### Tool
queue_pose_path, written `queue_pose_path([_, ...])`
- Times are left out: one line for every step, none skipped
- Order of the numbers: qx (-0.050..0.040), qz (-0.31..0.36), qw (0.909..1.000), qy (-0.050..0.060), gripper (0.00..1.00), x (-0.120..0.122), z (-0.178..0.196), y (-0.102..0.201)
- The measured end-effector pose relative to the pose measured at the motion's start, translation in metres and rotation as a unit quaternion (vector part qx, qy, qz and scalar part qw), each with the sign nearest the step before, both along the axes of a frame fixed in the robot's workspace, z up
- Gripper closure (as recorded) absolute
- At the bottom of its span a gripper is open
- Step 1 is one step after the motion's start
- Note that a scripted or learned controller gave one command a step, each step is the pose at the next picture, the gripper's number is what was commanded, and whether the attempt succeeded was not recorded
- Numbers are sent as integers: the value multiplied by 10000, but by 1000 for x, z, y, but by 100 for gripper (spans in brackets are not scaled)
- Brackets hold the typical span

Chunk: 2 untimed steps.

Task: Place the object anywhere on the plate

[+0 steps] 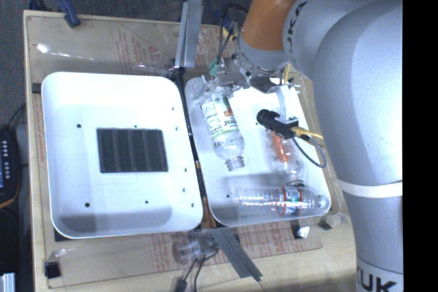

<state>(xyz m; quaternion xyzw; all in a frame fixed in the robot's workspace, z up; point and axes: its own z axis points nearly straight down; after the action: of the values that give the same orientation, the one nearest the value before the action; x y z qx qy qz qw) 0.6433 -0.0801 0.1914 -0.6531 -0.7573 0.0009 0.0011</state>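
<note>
We take the dark grey ribbed rectangular plate (132,150) in the middle of the left white bin (61,208) as the target. In the right white bin (212,205) we see three clear plastic bottles: one with a white label (223,125) lying tilted near the bin's left side, one with an orange label (284,154), and one lying along the near edge (280,199). The gripper (226,75) sits at the white-labelled bottle's upper end; its state we cannot tell.
</note>
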Motion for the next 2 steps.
queue_pose_path([-1, -198, 9998, 4, 100, -44, 29, 75])
queue_pose_path([-3, -203, 9998, 3, 0, -44, 29, 75])
